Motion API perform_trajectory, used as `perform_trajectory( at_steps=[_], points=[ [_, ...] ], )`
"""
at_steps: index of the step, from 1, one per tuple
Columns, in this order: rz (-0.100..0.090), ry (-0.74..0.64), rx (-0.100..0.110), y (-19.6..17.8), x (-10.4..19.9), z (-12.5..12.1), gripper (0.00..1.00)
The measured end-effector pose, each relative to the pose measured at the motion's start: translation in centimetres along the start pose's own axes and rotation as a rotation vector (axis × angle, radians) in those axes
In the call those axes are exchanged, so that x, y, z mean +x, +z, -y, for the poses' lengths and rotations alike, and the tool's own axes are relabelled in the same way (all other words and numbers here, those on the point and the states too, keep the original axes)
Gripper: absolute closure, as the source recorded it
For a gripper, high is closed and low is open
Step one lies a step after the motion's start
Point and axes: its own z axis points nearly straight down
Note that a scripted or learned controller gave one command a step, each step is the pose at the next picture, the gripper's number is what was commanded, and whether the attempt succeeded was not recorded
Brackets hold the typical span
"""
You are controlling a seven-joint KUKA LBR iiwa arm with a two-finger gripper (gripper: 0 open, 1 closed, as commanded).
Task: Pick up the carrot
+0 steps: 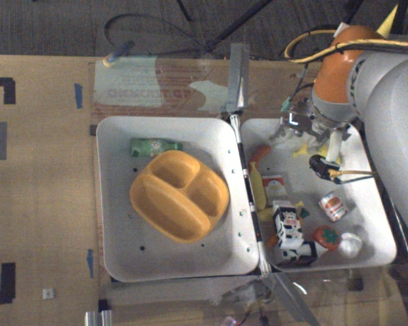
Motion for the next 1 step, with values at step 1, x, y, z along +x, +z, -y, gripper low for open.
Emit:
perform_trajectory(
  at_steps=[1],
  points=[
    [0.0, 0.532, 0.015, -5.5, -8.98, -2.4, 0.0]
  ],
)
